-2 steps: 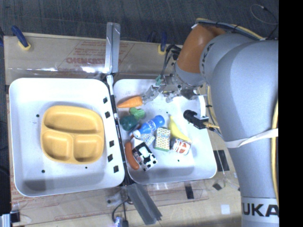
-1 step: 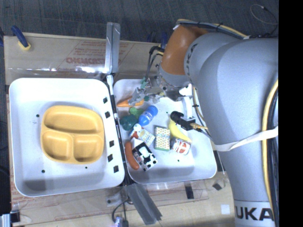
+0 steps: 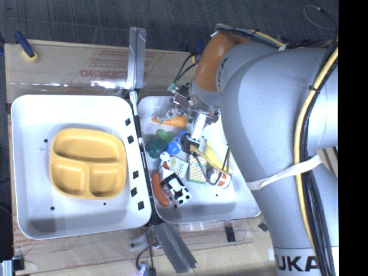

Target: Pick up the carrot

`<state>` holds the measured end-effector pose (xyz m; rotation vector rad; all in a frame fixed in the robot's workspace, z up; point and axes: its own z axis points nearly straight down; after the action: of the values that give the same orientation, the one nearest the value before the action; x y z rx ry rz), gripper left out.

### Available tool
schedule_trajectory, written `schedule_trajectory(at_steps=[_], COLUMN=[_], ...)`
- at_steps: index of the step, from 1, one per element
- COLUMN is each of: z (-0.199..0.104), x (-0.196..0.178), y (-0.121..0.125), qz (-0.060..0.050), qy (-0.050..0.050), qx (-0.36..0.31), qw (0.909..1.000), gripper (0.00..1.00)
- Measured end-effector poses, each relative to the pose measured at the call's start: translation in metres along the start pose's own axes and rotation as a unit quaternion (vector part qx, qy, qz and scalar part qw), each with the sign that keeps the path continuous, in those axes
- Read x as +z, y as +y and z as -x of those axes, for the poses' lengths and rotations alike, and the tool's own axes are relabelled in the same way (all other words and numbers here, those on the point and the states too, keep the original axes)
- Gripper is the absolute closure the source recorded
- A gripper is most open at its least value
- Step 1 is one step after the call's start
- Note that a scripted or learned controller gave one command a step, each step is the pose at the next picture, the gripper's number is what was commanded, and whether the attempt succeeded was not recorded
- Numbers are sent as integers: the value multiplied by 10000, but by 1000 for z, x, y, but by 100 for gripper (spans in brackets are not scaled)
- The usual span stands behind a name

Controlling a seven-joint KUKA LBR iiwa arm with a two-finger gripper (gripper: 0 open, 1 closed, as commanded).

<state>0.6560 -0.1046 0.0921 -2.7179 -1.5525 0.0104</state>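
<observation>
1. The carrot lies at the far end of the right bin, beside a green toy and above the rest of the clutter.
2. The gripper sits low, just above the carrot; it looks near or touching.
3. Whether anything is clamped cannot be told.
4. The carrot appears unlifted, so grasping and raising remain. The yellow divided tray sits in the left bin.

bench: brown top, two white bins side by side, left bin, right bin, touching at the middle.
</observation>
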Motion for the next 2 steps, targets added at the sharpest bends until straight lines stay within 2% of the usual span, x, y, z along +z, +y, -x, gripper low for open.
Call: schedule_trajectory(at_steps=[1, 2], z=[35, 33], x=[1, -6], y=[10, 9], qz=[26, 0], qy=[-8, -16], qx=[33, -23], qw=[10000, 10000], gripper=[0, 100])
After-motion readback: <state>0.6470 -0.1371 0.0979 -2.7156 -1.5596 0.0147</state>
